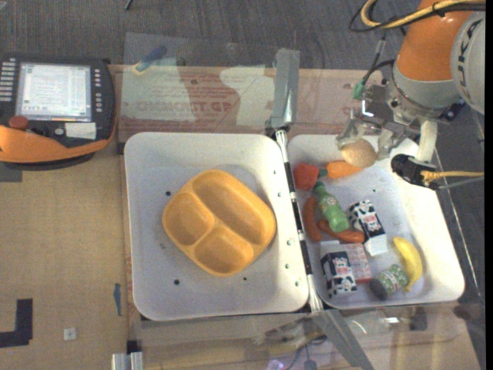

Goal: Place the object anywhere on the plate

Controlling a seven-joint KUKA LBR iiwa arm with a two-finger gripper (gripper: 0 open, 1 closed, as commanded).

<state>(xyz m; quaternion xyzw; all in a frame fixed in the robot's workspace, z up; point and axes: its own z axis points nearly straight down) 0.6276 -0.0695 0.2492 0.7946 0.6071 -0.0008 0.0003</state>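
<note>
Item: egg [357, 154] clasped between fingers of my gripper [359, 146], above right bin [451, 280]. Plate [219, 221] bare; carry and placement outstanding.

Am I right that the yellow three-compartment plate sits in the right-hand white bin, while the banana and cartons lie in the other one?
Not quite: the camera view shows the yellow three-compartment plate in the left-hand white bin. The yellow banana and black-and-white cartons lie in the right-hand white bin.

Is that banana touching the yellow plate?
Apart. The camera view shows the banana in the right bin, the plate in the left bin, divider between.
</note>
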